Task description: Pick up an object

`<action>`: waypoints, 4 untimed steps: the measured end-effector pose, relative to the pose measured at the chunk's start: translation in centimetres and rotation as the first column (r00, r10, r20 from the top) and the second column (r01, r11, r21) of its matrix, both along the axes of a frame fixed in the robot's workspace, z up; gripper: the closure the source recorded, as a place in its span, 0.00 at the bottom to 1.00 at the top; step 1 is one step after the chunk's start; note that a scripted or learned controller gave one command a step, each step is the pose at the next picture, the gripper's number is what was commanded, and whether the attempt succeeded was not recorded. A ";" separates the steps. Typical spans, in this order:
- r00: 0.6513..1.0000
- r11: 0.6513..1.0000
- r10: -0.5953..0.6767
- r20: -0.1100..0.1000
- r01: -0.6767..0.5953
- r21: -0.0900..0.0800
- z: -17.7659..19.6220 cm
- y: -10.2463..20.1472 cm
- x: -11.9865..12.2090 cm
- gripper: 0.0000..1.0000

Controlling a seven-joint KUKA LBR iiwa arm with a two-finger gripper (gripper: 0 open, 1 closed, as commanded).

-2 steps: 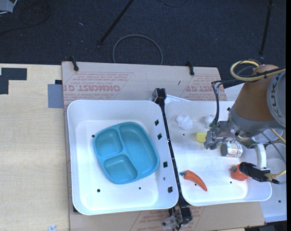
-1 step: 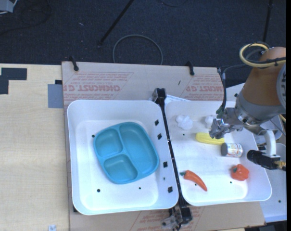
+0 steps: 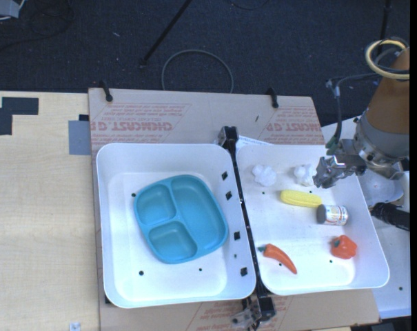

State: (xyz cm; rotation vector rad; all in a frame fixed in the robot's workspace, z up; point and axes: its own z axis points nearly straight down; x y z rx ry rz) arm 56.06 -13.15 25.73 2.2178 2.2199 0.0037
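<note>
The left bin [image 3: 118,185] holds a blue tray [image 3: 179,216]. In the right bin [image 3: 373,267], a carrot [image 3: 280,256] lies near the front edge, corn [image 3: 300,198] mid-bin. The gripper [image 3: 327,172] hovers near the back right corner, its opening unclear. Approach step; next, descend over the corn.

Two white bins [image 3: 118,185], side by side on brown cardboard [image 3: 194,119] printed with faded red lettering. In the left bin, a light blue sectioned plate [image 3: 180,217]. In the right bin: at twelve o'clock two white lumps [image 3: 265,175]; near centre a yellow corn cob [image 3: 301,198]; at three o'clock a small can [image 3: 332,214], grey-capped with a white and red label; at four o'clock an orange-red pepper [image 3: 343,247]; at seven o'clock an orange carrot [image 3: 280,256], green-tipped. Pale wood bench [image 3: 36,219] with dark grey patches. Silvery grey end effector [image 3: 327,172] under an orange band.
</note>
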 end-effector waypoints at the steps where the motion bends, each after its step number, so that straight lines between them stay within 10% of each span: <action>1: 1.000 1.000 0.004 -0.008 -0.004 0.004 -0.6 6.2 -0.6 1.00; 4: 1.000 1.000 0.004 -0.008 -0.004 0.002 -0.9 21.3 -3.6 1.00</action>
